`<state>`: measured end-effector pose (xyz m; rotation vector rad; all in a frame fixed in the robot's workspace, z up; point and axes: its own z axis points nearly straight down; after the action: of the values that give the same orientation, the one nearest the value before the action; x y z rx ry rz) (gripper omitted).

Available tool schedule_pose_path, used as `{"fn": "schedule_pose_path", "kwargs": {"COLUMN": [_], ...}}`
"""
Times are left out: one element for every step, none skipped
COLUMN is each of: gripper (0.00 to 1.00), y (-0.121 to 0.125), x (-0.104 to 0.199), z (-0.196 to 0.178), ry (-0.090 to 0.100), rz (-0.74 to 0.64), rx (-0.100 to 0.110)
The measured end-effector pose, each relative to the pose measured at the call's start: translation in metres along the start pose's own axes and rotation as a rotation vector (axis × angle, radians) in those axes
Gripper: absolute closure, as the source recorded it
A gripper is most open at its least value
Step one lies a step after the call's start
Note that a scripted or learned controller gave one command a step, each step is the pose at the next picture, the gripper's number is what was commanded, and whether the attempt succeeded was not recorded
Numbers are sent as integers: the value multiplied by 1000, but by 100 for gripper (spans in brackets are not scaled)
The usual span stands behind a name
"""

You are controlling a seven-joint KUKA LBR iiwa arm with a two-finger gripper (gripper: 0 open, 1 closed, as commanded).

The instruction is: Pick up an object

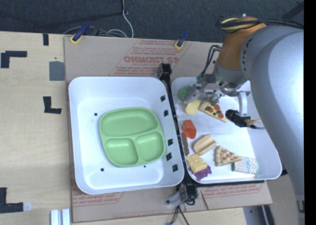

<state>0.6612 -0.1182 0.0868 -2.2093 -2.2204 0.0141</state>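
Heads up, the big grey arm [279, 75] covers the far right corner of the right bin [260, 142] and runs off the frame, so you can't see what's under it. The gripper [203, 94] sits low at the far left end of that bin, but from this angle it's just a cluster of metal and you can't tell whether it's open or closed, or whether it's touching anything. Just beside it there's a yellow piece [191, 107] and a pizza slice [213, 112], with a small green lump [184, 92] by the far left corner that's too blurry to name. Coming toward the near edge along the left wall you've got a red-orange chunk [189, 129], then a tan bun [204, 144], then a yellow block [197, 162] with something purple under it. A second pizza slice [226, 157] lies near the near edge, and next to it a pale blue-speckled thing [245, 164] you can't really make out. The left bin [89, 101] holds one green divided tray [132, 136], lying flat about in the middle with its three compartments bare.
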Motion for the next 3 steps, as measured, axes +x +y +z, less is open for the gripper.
{"fn": "schedule_pose_path", "kwargs": {"gripper": [0, 100, 100], "y": [4, 4, -38], "x": [15, 14, 42], "z": [0, -13, -103], "ry": [-13, -10, 0], "rz": [6, 12, 3], "rx": [4, 9, -19]}}
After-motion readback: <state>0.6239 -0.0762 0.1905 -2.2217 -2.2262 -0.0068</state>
